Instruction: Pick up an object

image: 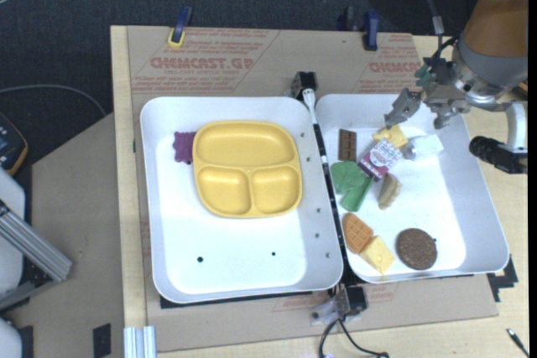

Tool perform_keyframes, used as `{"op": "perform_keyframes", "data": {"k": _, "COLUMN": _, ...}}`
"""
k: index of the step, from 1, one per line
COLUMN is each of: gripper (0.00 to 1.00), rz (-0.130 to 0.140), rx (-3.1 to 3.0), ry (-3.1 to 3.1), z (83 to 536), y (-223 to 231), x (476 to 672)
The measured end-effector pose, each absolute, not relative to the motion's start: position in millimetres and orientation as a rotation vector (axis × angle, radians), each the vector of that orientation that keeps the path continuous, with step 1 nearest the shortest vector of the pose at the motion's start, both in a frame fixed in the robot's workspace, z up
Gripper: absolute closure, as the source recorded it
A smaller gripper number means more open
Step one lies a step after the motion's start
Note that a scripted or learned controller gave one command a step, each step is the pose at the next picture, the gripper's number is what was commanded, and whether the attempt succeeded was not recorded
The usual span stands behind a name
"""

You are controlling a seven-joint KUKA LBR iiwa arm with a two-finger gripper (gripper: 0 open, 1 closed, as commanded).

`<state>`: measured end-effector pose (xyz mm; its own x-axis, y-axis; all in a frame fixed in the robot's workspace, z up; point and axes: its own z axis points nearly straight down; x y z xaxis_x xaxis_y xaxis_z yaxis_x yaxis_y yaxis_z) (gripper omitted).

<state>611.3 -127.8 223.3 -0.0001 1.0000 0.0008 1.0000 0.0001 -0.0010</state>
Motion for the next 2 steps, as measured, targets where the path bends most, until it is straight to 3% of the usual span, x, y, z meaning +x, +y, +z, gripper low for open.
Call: {"op": "perform_keyframes", "data": {"k": 2, "gripper": 0.0, "rz": 0.001, "rx": -2.219, "ry": -2.222, "z": 111, "y": -113, "x": 612.0}}
